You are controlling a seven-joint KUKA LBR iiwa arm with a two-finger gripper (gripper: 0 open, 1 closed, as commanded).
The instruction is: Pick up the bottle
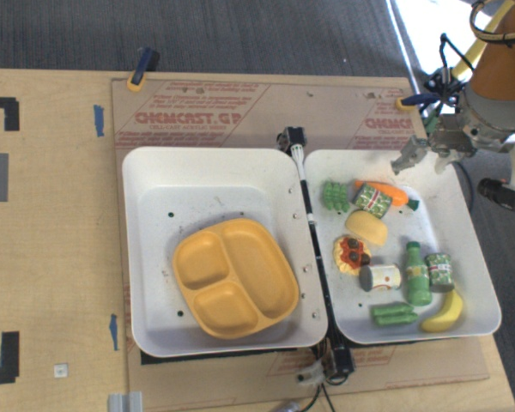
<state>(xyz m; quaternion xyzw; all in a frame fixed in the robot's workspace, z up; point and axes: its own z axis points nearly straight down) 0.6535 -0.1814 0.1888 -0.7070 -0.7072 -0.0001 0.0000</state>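
Note:
The bottle (417,275) is green with a pale label. It stands near the front right of the right bin (476,256), between a white cup (383,276) and a small green can (439,269). My gripper (423,160) hangs over the bin's back right corner, well behind the bottle and apart from it. Its fingers (405,159) are spread open with nothing between them.
Around the bottle lie a banana (442,312), a green pickle (393,315), a pizza slice (350,254), a yellow lemon (366,227), a carrot (390,192), a labelled can (372,199) and a green pepper (335,196). The left bin (154,187) holds a yellow divided plate (233,275).

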